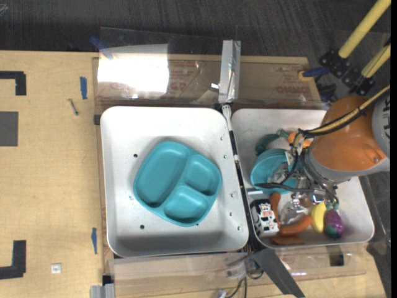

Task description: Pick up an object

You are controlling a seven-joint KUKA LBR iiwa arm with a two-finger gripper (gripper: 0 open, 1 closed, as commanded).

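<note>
Objects for picking lie crowded in the right bin [363, 228] at the frame's lower right: a teal bowl [268, 169], a black-and-white toy [267, 218], an orange piece [291, 227], a yellow piece [319, 217] and a purple one [335, 223]. Above them the jaws [304, 197] hang low; whether they are parted or closed cannot be told. A teal divided plate [178, 182] lies in the left bin [118, 129].

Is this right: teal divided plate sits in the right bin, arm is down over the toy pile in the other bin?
Not quite. The camera view shows the teal divided plate in the left bin, not the right. The arm is down over the toy pile in the right bin, as you said.
</note>
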